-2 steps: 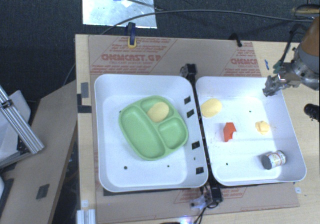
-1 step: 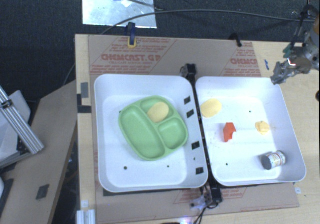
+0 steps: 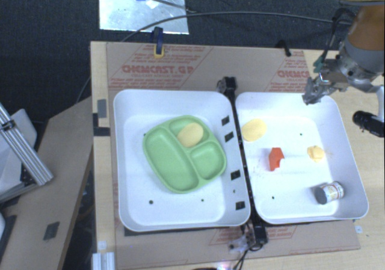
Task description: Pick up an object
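Closest to the lens, a small silver can (image 3: 328, 192) lies on its side in the near right corner of the right bin (image 3: 289, 214), its long axis running roughly left to right, dark end to the left. Farther back in that bin sit a red block (image 3: 275, 158) standing roughly upright, a small yellow piece (image 3: 316, 153) and a pale yellow round object (image 3: 254, 130), all well apart with bare floor between them. Over the bin's far right corner the gripper (image 3: 314, 91) hangs from the grey arm (image 3: 361, 52); its opening is unclear. A green divided tray (image 3: 174, 166) in the left bin (image 3: 129, 142) holds a yellow lump (image 3: 191, 135).
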`<control>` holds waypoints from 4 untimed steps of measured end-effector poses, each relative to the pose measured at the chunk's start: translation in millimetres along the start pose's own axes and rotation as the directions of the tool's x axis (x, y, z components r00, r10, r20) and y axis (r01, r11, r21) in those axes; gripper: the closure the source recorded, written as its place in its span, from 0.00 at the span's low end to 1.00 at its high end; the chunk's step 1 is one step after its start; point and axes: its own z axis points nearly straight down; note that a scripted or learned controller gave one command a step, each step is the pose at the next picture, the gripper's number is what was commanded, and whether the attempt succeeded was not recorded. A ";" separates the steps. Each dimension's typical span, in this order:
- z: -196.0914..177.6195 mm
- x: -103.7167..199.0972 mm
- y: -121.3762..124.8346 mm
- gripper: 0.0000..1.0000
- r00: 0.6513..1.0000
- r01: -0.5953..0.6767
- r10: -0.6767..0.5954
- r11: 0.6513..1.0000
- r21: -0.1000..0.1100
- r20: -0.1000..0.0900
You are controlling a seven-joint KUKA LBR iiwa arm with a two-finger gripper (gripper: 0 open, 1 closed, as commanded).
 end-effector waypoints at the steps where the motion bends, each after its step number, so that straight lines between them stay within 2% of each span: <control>1: 17.9 52.8 -4.1 1.00 1.000 0.000 0.000 1.000 0.001 0.000; 4: 41.2 195.2 -33.5 1.00 1.000 0.000 0.000 1.000 0.003 -0.001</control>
